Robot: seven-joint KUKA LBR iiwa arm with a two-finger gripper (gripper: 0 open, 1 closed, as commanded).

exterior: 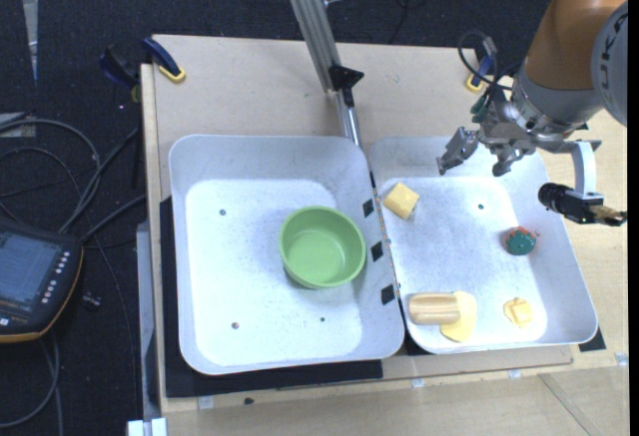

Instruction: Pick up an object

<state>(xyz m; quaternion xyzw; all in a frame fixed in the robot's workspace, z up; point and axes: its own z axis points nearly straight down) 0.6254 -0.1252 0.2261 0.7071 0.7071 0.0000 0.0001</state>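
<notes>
1. The gripper [481,153] hovered over the right bin's [559,309] far edge, jaws apart and empty.
2. The yellow block [401,201] lay nearest, beside the divider.
3. Best practice was to centre over it before descending.

Green bowl [321,246] upright in left bin; yellow block [401,201], teal ball [520,241] in right.

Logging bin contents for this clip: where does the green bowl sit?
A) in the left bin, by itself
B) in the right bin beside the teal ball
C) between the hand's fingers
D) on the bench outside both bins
A: the green bowl rests upright on the floor of the left bin, with the small items lying in the right bin.
</notes>
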